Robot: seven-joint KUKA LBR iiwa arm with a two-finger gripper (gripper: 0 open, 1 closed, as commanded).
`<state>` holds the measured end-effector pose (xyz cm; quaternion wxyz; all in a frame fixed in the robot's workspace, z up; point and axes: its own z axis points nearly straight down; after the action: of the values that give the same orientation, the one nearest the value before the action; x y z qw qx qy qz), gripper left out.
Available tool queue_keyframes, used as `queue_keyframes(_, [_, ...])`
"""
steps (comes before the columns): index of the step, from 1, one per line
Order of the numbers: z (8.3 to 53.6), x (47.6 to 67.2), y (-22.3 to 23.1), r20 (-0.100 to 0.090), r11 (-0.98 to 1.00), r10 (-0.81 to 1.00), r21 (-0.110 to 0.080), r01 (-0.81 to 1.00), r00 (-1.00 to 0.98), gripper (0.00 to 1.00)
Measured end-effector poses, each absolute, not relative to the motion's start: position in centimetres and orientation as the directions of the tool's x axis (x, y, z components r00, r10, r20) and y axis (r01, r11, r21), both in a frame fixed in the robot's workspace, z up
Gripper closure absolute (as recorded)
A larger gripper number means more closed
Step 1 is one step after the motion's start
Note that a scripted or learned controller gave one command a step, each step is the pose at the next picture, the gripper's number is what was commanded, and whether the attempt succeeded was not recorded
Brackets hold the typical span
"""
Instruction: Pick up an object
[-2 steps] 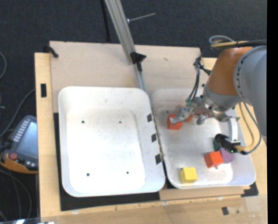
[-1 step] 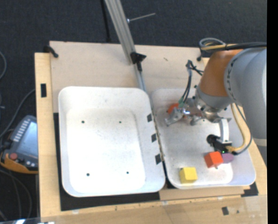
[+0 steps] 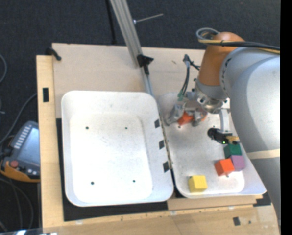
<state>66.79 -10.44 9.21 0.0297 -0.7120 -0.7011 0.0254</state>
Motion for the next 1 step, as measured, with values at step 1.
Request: queue_keyframes(1, [10.24,66.62,-10.73,0.002,-0.011,1.0,-0.077,0.997,0.011,1.0])
